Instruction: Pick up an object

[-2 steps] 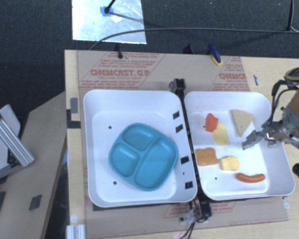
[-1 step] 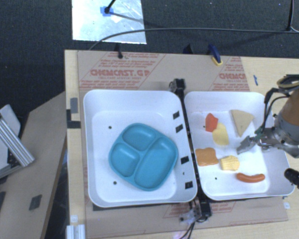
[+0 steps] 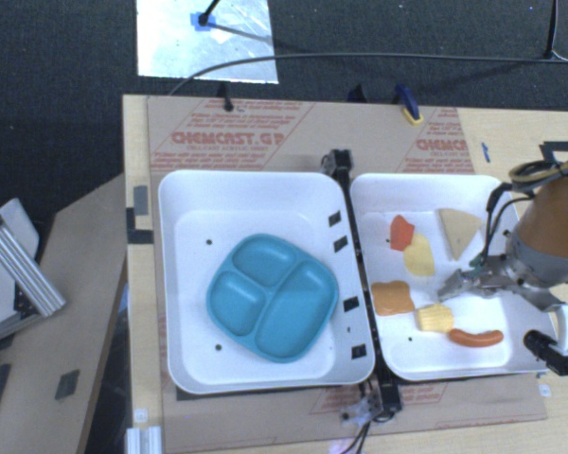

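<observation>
Two shallow white bins sit side by side on the worktop. The left bin (image 3: 185, 253) holds a blue plastic plate with three sections (image 3: 272, 295), lying flat in the middle. The right bin (image 3: 483, 189) holds small toy foods: a red-orange piece (image 3: 401, 232), a round yellow piece (image 3: 418, 254), a pale tan wedge (image 3: 459, 230), a flat orange slab (image 3: 392, 297), a small yellow block (image 3: 435, 319) and a long orange-red sausage shape (image 3: 475, 338) near that bin's front edge. They lie spread apart, likely so each one can be grabbed alone. The grey arm with the orange band (image 3: 549, 230) reaches in from the worktop's right edge. Its jaws (image 3: 457, 285) hang low in the right bin, just above the yellow block and beside the orange slab. The jaws look slightly apart with nothing between them, though they are small and hard to see well. I think the yellow block is the nearest thing to pick. Brown board under the bins reads "CHEMCAST GP" in red letters.
</observation>
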